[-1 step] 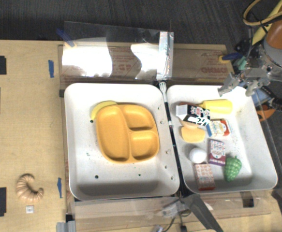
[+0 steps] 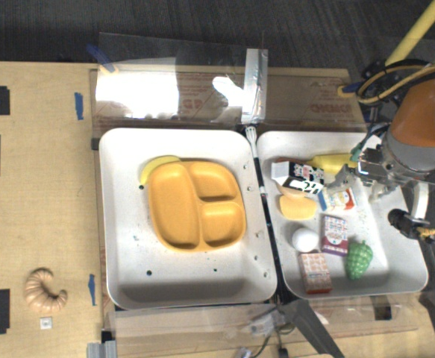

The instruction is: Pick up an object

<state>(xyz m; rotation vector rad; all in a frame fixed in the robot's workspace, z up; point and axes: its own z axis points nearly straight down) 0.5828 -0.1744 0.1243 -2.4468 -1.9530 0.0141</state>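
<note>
- Camera view: the arm [image 2: 418, 125] hangs over the right bin's [image 2: 407, 274] far right corner; I cannot tell the claw's state.
- Objects lie untouched there: a green toy [image 2: 359, 259], white ball [image 2: 304, 239], red box [image 2: 315, 271].
- Judged barely begun; nothing looks lifted, the descent and grasp remain.

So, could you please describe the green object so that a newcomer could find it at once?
Start at the right white bin, the one crowded with small items. Look to its near right corner, where the green object lies beside a small red-and-white packet. It is the bin's one green thing, rounded and bumpy, while its neighbours are flat packets.
</note>
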